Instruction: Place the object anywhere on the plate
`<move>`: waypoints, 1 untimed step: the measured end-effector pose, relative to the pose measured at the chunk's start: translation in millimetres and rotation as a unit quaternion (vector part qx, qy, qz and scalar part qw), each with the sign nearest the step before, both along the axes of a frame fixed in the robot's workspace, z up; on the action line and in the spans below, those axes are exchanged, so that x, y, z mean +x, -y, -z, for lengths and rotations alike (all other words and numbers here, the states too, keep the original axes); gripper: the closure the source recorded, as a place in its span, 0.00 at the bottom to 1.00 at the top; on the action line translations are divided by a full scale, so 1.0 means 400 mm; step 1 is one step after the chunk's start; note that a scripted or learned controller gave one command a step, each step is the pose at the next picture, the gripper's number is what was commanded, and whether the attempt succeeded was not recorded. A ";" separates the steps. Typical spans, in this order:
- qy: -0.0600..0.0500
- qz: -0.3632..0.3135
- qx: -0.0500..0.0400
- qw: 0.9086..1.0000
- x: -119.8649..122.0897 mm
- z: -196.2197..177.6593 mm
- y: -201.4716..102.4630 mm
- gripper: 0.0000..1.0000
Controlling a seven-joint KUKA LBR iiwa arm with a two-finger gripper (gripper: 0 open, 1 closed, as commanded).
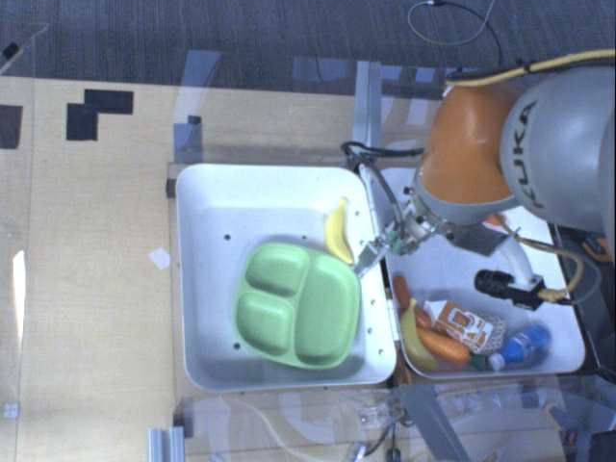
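A green divided plate (298, 306) lies in the left white bin (207, 258), toward its front right. A yellow banana (336, 231) rests on the bin floor just past the plate's far right rim, close to the bin's right wall. My gripper (369, 254) hangs at that wall between the two bins, immediately right of the banana and at the plate's upper right corner. The grey and orange wrist (472, 152) covers much of the right bin behind it.
The right bin (570, 354) holds a carrot (441, 345), a second yellow fruit (411, 333), a small printed carton (466, 323) and a blue-capped bottle (520, 346). A black cable connector (505, 285) juts out over that bin. Bare bin floor lies left of the plate.
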State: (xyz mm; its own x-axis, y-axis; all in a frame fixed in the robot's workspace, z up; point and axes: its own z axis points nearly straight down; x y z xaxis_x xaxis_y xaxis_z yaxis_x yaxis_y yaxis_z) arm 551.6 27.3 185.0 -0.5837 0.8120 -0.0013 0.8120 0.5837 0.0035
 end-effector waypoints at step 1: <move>0.004 0.000 0.000 1.000 0.005 -0.029 -0.001 1.00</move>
